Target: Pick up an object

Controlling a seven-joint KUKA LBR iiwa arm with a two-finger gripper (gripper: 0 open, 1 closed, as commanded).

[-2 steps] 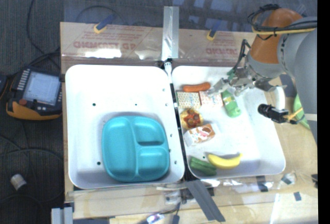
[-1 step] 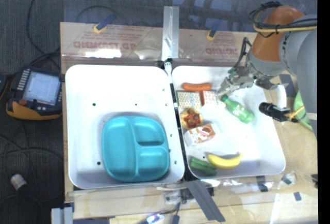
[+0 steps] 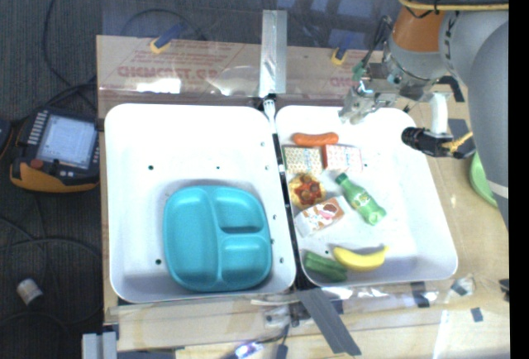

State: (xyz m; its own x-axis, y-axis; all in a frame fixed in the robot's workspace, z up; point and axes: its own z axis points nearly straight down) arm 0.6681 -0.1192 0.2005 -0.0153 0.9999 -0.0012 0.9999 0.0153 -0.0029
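Gripper [image 3: 357, 111]: metallic, poised over the right bin's [image 3: 430, 208] far rim, nothing visible between its fingers; whether spread or closed cannot be told. Nearest below: orange carrot [image 3: 315, 139], elongated. Further: green plastic bottle [image 3: 360, 199], curved yellow banana [image 3: 359, 256], printed packets. Left bin [image 3: 132, 184]: teal compartment tray [image 3: 218, 238], smooth moulded.

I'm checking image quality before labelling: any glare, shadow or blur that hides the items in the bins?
Camera view: even, bright lighting; the white right bin looks washed out; soft shadow beneath the teal divided plastic tray; small packets are too blurred to read; the clear panel behind the bins shows faint reflections.
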